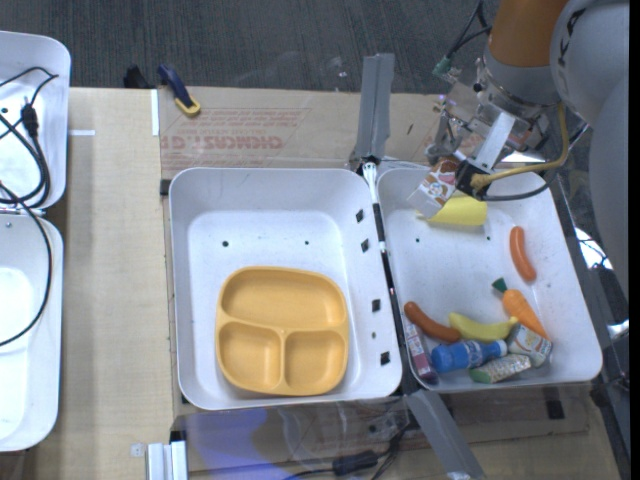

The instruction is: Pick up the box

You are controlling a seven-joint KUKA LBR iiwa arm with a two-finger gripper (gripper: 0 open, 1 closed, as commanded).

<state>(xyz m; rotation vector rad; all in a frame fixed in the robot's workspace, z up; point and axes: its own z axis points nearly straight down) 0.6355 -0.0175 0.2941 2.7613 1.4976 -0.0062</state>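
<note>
Box (437, 185), tilted, just beneath the fingers (452, 165); whether they grip it, I cannot tell.

Across the top of your frame runs dark grey carpet (280, 18). Below it you see a pale wooden bench (110, 268), a brown cardboard sheet (250, 133) with mirrored print at upper centre, and a blue-and-yellow clamp (178, 91) upper left.
</note>
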